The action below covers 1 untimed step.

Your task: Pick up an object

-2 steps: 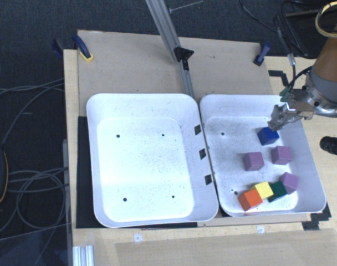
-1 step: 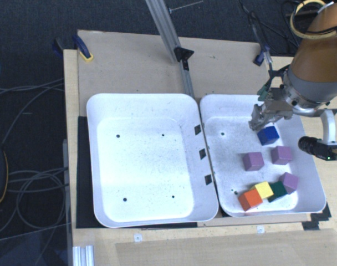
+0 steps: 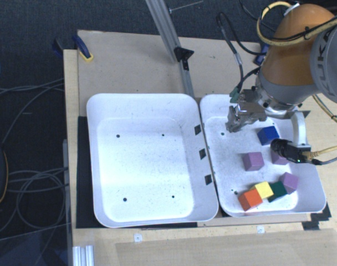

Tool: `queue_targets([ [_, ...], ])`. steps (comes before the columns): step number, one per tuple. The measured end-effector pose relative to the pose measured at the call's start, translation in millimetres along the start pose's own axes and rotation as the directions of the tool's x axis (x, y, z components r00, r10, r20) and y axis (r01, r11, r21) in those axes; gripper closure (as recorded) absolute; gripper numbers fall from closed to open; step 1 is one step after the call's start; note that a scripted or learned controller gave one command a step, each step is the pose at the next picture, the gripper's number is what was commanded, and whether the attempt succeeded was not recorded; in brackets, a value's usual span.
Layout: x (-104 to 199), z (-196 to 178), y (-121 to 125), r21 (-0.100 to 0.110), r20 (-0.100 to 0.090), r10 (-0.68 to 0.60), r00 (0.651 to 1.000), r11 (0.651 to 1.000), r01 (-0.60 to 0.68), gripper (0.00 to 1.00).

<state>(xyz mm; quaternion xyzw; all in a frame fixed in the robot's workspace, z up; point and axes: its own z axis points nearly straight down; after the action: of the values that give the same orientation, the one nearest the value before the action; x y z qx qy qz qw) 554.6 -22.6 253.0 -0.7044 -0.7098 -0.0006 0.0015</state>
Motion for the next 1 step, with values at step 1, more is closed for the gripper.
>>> queue_targets([
  [1,54.2,-6.3,-12.5,0.000,-0.001,0.000,1.000,1.000,0.000,1.00],
])
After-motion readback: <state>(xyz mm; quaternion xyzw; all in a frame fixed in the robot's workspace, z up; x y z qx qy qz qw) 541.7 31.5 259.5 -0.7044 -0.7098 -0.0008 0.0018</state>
